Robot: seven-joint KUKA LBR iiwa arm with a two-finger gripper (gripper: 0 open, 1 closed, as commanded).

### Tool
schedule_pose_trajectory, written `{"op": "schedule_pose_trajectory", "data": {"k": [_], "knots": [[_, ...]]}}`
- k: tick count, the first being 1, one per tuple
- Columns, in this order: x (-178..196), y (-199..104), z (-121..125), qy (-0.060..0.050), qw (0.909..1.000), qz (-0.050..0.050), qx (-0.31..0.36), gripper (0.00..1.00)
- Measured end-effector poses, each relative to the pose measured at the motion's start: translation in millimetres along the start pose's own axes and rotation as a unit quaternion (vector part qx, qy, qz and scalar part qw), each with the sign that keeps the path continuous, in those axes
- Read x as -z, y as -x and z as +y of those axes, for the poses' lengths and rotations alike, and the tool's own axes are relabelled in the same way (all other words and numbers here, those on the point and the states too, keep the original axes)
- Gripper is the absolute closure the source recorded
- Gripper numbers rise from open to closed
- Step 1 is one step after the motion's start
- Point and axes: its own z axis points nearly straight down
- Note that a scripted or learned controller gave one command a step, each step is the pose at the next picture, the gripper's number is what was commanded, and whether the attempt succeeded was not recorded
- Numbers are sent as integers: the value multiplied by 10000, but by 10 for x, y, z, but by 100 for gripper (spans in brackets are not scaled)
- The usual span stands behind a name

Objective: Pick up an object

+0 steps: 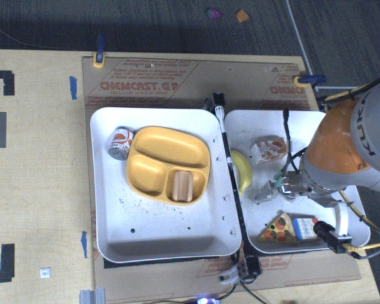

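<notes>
My gripper (270, 190) hangs low in the right bin (302, 119), reaching in from the right under the orange wrist band (334, 145). It is just right of a yellow banana-like piece (242, 170) that lies against the bin's left wall. A round brown-and-white packet (270, 148) lies just beyond the gripper. A pizza-slice toy (278, 228) and a small blue-and-white box (304, 227) lie in front of it. I see nothing clearly held at the gripper's tip.
The left bin (158, 230) holds a yellow divided tray (164, 157) with a tan block (182, 185) in one compartment, and a small can (120, 142) at its far left corner. The bins' shared wall (230, 182) is close to the gripper's left.
</notes>
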Motion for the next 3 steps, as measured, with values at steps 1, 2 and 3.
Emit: {"op": "schedule_pose_trajectory", "data": {"k": [1,2,3], "knots": [[-39,-2,-186,98,9999,-27,5,0],[-40,-8,-187,98,9999,-33,-3,0],[-41,-14,-188,99,9999,-37,-6,0]]}}
